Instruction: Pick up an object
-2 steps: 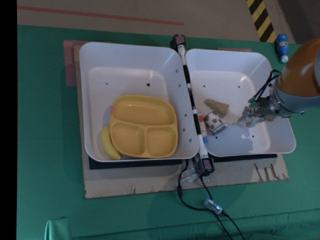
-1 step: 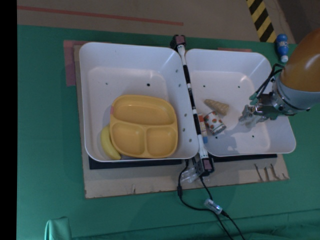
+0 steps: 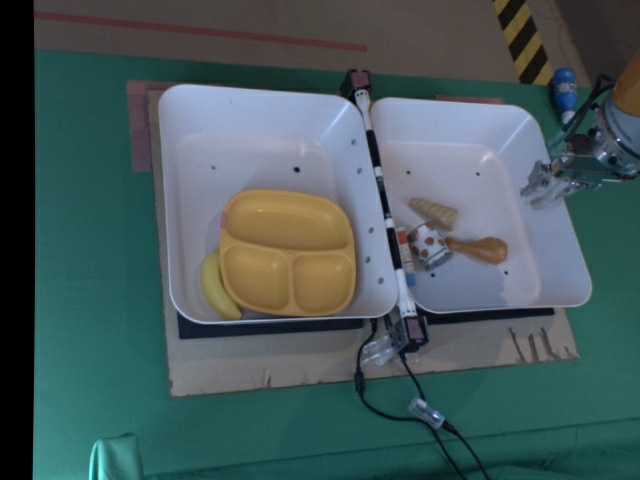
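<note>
silver two-finger gripper [image 3: 545, 190] over right shallow white plastic bin's [image 3: 500, 128] right rim, nothing between fingers; spread or pressed together, cannot tell. brown toy drumstick [image 3: 478, 249] near.

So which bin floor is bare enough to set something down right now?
Right bin: the far half, above the cone, is bare; so is the near right corner, past the drumstick. The spotted cup crowds the middle by the divider. Left bin: far half bare; yellow tray and banana fill the near half.

Metallic grey tool [image 3: 545, 190], orange-banded wrist
</note>
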Controlling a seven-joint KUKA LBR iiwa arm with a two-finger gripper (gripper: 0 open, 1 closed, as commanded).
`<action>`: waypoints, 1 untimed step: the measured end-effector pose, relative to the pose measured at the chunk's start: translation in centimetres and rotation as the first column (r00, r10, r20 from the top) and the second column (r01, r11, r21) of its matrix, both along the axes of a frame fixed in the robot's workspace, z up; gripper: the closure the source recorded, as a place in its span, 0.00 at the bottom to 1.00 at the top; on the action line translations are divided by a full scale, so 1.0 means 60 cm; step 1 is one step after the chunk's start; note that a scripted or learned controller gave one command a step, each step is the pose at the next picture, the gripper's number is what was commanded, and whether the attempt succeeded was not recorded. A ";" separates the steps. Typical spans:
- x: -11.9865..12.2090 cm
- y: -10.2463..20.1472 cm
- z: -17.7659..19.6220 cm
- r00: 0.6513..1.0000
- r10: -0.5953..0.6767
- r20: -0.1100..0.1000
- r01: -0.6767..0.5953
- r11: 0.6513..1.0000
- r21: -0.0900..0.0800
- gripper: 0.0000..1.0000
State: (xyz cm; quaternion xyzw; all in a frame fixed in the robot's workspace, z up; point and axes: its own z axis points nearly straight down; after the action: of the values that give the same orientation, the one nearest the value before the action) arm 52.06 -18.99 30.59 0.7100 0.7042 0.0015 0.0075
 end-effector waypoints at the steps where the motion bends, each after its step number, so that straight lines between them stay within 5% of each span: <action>1: 0.094 0.002 0.058 1.000 0.002 0.003 -0.002 1.000 0.000 1.00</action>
State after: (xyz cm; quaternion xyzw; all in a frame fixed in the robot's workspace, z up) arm 57.72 -18.88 34.09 0.7091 0.7050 0.0025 0.0085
